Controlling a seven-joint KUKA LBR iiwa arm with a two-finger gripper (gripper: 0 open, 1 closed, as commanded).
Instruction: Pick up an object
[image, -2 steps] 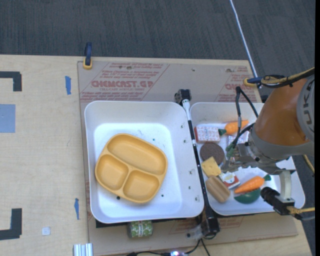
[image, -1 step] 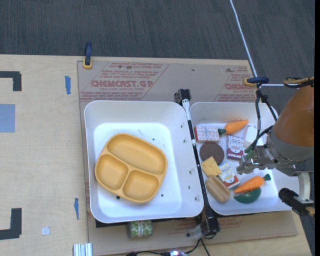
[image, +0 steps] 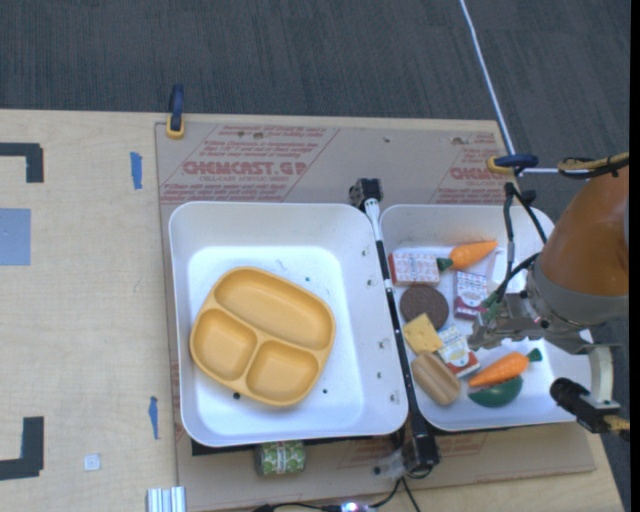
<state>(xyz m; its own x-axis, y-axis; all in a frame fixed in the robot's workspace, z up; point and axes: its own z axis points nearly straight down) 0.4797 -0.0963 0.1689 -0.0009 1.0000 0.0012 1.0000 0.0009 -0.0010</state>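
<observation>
Closest to the camera is my arm (image: 592, 248), grey with an orange band, and it is reaching in over the right bin (image: 440, 211). My gripper (image: 493, 326) is hanging low over the toys in that bin. I cannot tell if it is wide or narrow, because my wrist and the wires are hiding it. I am not seeing any toy held in it.

Lots of things are lying under and around it. An orange carrot (image: 499, 368) is lying just beside the gripper, on the near side, and it is touching a green toy (image: 496, 394). A yellow cheese wedge (image: 421, 333) and a brown cookie (image: 423, 301) are sitting on the side toward the left bin (image: 180, 300). Another carrot (image: 472, 253) is lying at the far end, well apart from the gripper. A yellow plate (image: 262, 335) is sitting in the left bin.

I think I am doing the reaching-down step, so the picking up is not done yet. Next I am needing to line up over one toy, maybe the near carrot, close on it, and lift straight up. The toys are crowding close, so I may be bumping a neighbor.
</observation>
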